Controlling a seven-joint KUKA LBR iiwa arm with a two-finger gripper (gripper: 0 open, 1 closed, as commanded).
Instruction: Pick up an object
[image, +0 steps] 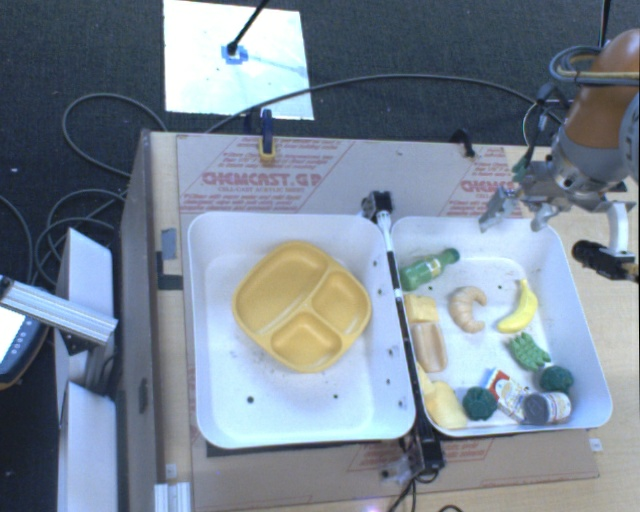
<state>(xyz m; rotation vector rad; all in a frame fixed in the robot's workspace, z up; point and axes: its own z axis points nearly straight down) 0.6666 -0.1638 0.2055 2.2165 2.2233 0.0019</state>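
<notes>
Arm (600, 110) cut off by the right and top edges; label of the small can (547, 407) too small to read; grey device (20, 340) cropped at left.

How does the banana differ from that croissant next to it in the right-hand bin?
The banana is bright yellow and smooth; the croissant is pale tan with a ridged look. The banana is long, slim and gently curved, while the croissant is stubbier and curls more tightly. The banana lies nearer the bin's right wall, the croissant nearer the middle. Both are curved toy foods lying side by side in the right bin, apart from each other.
</notes>
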